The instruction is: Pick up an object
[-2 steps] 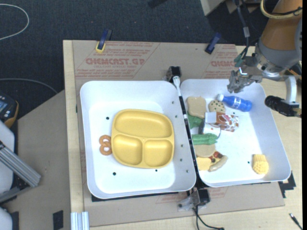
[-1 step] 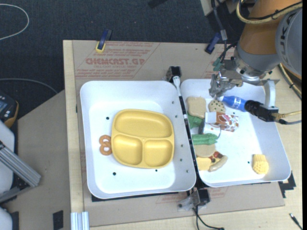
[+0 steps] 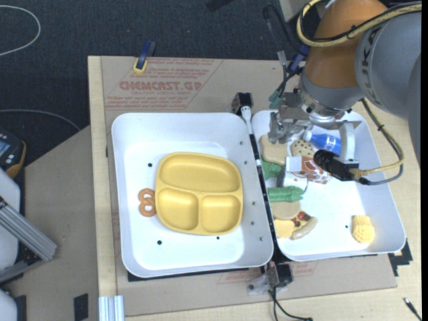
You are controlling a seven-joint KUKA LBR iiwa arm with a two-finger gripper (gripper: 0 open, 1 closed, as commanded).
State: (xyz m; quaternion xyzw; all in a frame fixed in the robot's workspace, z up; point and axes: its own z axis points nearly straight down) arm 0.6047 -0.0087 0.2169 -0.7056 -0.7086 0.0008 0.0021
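- Toy food crowded along right bin's (image 3: 391, 233) left side: tan cookie (image 3: 272, 154), green pea pod (image 3: 285, 194), hot dog (image 3: 304, 227), blue item (image 3: 328, 142) further back.
- Yellow corn cob (image 3: 362, 229) lying apart near right edge.
- Gripper (image 3: 289, 127) low over back-left corner, just above cookie; fingers' state impossible to tell.
- Left bin (image 3: 127, 179) carrying yellow divided plate (image 3: 199, 192), pretzel (image 3: 146, 202) touching its left rim.
- Both bins resting on cardboard-covered surface (image 3: 107, 92).

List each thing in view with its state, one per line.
Yellow divided plate: flat in the left bin, compartments bare.
Pretzel: lying beside the plate's left edge.
Corn cob: lying apart, right bin.
Green piece: lying in the clutter.
Hand: low over the right bin's pile.
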